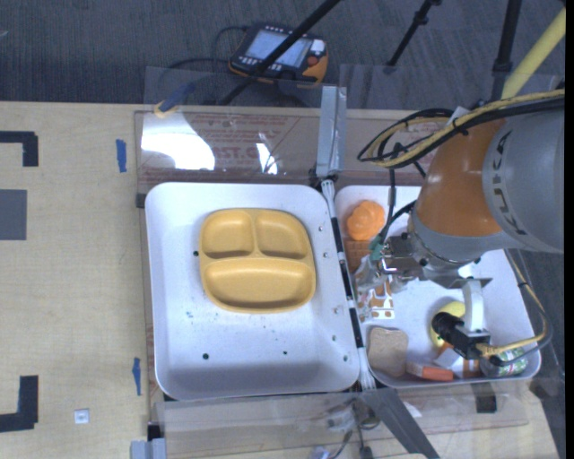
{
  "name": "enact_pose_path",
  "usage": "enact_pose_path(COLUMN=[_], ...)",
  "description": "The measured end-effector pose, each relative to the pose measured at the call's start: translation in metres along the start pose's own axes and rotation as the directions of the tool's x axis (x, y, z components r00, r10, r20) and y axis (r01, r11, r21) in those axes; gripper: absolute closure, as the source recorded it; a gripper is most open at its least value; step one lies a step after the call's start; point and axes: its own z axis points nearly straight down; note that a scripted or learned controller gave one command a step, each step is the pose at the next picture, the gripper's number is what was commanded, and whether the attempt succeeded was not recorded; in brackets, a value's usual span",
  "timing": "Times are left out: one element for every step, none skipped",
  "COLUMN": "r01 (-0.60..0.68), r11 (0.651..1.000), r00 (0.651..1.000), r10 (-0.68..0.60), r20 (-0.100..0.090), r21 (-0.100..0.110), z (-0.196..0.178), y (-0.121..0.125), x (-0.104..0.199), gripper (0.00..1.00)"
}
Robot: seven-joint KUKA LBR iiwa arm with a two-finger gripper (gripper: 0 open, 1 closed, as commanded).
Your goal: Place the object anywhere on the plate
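Two white bins (pixel 170 269) on wooden counter (pixel 72 269), yellow plate (pixel 258 260) left; end effector (pixel 381 269) over right bin, opening indiscernible.

Grey arm (pixel 529 170) with orange band, reaching in from the right, claw (pixel 380 280) low, pointing down.

A robotics lab: 2 white bins (pixel 161 269) on a taped plywood bench (pixel 72 269), tripod legs (pixel 421 27) and a control pendant (pixel 273 54) on carpet beyond the pincer.
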Motion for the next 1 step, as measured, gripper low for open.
enact_pose_path(r01=[-0.264], r11=[0.965], r00=[0.965], r10=[0.264], r20=[0.0], r21=[-0.004], z=[-0.0321], y=[0.0363], x=[-0.0168], gripper=[1.0])
